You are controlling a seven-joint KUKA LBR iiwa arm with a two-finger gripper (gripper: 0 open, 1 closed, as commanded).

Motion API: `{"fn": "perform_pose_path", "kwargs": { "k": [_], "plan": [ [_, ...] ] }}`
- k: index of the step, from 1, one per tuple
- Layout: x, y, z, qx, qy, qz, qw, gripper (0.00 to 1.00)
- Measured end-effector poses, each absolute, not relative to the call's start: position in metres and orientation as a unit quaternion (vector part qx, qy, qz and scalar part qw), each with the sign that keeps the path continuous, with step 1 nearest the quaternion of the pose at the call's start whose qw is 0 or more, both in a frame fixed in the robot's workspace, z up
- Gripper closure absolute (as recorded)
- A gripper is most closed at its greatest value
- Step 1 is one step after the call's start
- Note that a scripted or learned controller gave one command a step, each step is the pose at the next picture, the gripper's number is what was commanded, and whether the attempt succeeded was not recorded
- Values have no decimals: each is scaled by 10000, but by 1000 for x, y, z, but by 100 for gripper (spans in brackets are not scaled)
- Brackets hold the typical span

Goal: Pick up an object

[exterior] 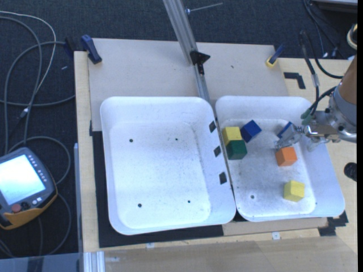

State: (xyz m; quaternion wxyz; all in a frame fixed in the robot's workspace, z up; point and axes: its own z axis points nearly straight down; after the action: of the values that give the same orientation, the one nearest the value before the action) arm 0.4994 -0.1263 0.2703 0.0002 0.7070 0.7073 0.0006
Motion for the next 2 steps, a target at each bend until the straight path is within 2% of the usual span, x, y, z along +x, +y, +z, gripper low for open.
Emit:
{"fn": "perform_pose_path", "kwargs": {
  "k": [1, 2],
  "plan": [
    [508, -182, 110, 7080, 7062, -23, -40, 0],
    [554, -172, 99, 7060, 7082, 9, 16, 0]
  ]
}}
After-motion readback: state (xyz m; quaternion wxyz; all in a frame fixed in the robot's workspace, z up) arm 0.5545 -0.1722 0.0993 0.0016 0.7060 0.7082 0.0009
